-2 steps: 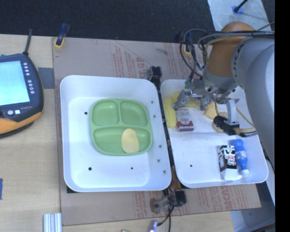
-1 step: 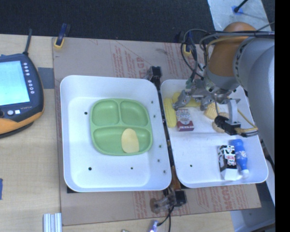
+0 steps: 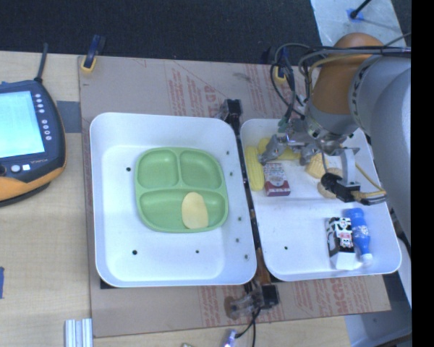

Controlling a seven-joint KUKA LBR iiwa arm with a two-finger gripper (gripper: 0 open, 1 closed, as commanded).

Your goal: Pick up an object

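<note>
White plastic bins sit side by side on a sheet of brown cardboard [image 3: 166, 85] that covers the pale wooden table [image 3: 29, 266]. Inside the left bin [image 3: 108, 251] lies a green divided plate [image 3: 159, 176] with three compartments, and a yellow oval piece [image 3: 195, 210] rests in its wide near compartment, towards that compartment's right end. The right bin [image 3: 296, 262] holds several small things: a small red and white packet [image 3: 276, 180] near its far left part, a yellow item [image 3: 254, 166] just beside the packet on its left against the bin's wall, a blue and white tube [image 3: 359, 236] near the bin's right near corner, and a black and white item [image 3: 339, 236] touching the tube's left side. The grey arm [image 3: 383, 121] with its orange band [image 3: 336, 78] reaches in from the right, and its gripper [image 3: 293, 144] hangs over the far part of the right bin, just above and behind the red and white packet. The jaws point down into that bin, but the wrist and cables crowd them, so I cannot tell how far apart they stand or whether anything sits between them. A pale yellowish piece [image 3: 315, 166] shows just beside the gripper on its right. On the table to the left of the cardboard rests a handheld control pendant [image 3: 18, 139] with a lit screen and an orange underside.
</note>
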